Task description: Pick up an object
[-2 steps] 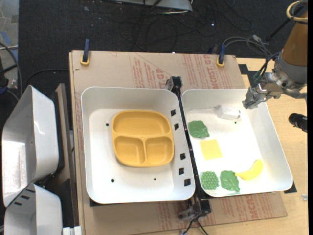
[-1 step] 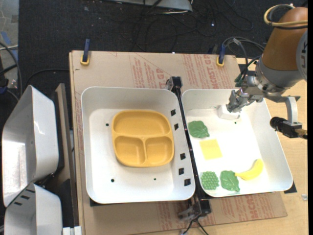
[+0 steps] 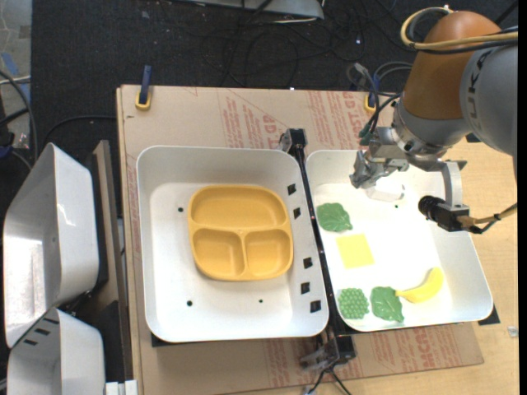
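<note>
You have two white bins side by side on the counter (image 3: 222,118), parted by a black divider (image 3: 311,220) running down the middle. The left bin (image 3: 156,245) holds one yellow tray (image 3: 241,230) with three compartments, sitting near the centre with bare white floor all round it.

The right bin (image 3: 445,290) holds the loose things, and you can count six. One green leafy piece (image 3: 333,217) lies close to the divider. One yellow square (image 3: 356,251) sits just below it. Along the near rim you see one green bumpy piece (image 3: 353,303), one more green leafy piece (image 3: 386,303) just beside it, and one banana (image 3: 422,287) next to that, near the bin's right corner. One small white piece (image 3: 386,192) lies at the far end of the bin.

The end effector (image 3: 368,174) hangs over the far left part of the right bin, just beside that white piece and near the far rim. You cannot tell from this view whether it is open or closed, nor whether it touches anything. The middle and right of this bin's floor are bare, so that is your open room. The arm (image 3: 449,81) crosses in over the far right corner.
</note>
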`<action>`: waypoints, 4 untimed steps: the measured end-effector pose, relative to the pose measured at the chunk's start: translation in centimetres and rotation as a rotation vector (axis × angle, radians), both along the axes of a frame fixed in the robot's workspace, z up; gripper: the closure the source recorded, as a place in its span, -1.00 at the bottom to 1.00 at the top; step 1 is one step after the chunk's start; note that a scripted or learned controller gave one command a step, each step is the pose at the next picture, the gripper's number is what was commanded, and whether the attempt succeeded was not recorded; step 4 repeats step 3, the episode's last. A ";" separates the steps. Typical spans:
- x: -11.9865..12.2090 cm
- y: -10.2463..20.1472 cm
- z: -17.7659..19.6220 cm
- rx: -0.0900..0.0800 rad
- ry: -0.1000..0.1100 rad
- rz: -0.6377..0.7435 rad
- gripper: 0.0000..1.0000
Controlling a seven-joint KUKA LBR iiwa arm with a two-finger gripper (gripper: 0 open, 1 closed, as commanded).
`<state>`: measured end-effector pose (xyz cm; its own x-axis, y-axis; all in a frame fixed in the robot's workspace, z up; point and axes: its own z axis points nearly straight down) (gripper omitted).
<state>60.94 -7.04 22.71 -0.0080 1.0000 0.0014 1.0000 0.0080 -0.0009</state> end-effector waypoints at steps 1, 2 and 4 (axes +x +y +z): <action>0.2 6.1 -0.7 0.001 0.000 0.001 1.00; -0.3 11.7 -1.4 0.001 0.000 0.000 1.00; 0.3 16.6 -1.4 0.000 -0.002 0.000 1.00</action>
